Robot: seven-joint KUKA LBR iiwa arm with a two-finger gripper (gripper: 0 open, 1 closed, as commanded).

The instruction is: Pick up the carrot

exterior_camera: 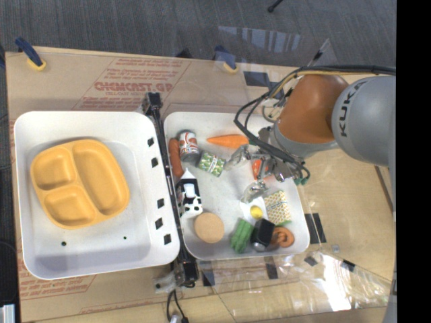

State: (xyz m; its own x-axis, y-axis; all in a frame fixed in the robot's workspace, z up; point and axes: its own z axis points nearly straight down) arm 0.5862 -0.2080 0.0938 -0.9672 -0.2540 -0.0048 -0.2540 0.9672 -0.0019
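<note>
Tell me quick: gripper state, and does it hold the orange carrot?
Gripper: state cannot be told. The tapered orange carrot lies apart in the right white bin, not held.

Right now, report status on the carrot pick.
Gripper low in right bin, nothing seen held. Carrot lying near the bin's far wall, apart from gripper. Green can close beside the carrot.

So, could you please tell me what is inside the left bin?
The left bin holds a yellow divided tray with three compartments, nothing in them. Whatever lies beneath the tray is covered.
</note>
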